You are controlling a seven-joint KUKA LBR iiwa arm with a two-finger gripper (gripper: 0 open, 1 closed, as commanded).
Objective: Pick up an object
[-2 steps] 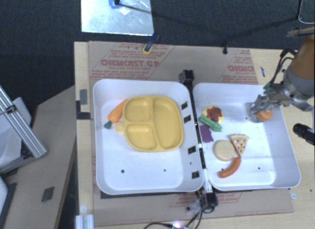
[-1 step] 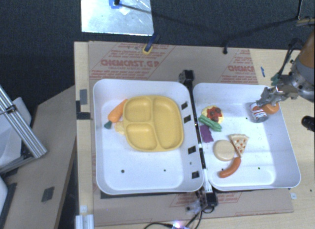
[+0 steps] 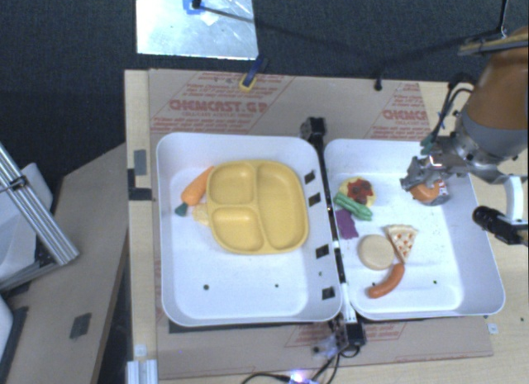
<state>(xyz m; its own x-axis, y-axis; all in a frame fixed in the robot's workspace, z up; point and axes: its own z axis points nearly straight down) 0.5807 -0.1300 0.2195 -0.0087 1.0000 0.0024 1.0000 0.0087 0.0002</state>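
My gripper (image 3: 427, 182) hangs over the upper right part of the right bin (image 3: 471, 291). A small orange object (image 3: 426, 195) sits directly under its tip, partly hidden by it. Further left in that bin lie a red and yellow toy (image 3: 359, 188), a green bean pod (image 3: 353, 206) and a purple piece (image 3: 347, 226). Below them are a round tan bun (image 3: 374, 251), a pizza slice (image 3: 402, 241) and a red sausage (image 3: 386, 281).
The left bin (image 3: 178, 283) holds a yellow divided plate (image 3: 252, 206) with an orange carrot (image 3: 197, 186) at its upper left edge. A black hinge strip (image 3: 326, 225) runs between the bins. A dark bracket (image 3: 500, 224) projects over the right bin's right rim.
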